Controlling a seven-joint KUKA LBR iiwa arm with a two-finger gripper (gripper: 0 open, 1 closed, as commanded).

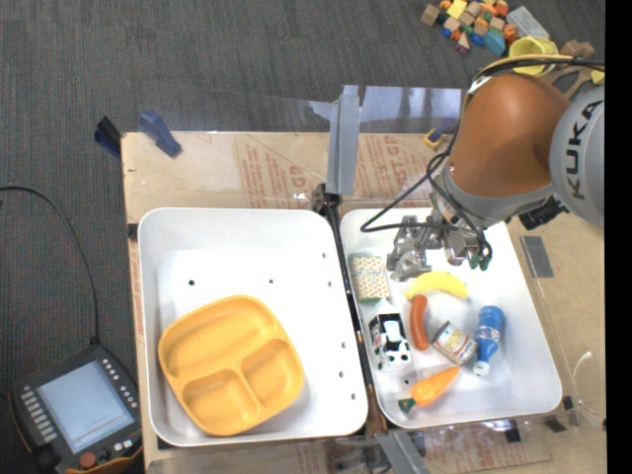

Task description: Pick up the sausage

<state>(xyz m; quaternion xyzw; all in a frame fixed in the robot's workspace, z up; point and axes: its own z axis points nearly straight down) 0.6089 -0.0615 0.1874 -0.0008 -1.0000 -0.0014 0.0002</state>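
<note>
Right bin, sausage upright below banana, beside can, bottle, carrot, gripper hovering above banana, fingers seemingly empty, spread unclear, left bin with yellow tray

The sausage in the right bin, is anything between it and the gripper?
Yes, partly. The banana lies just above the sausage, touching its top end, on the side where the gripper hangs. The sausage's length is otherwise uncovered from above.
</note>
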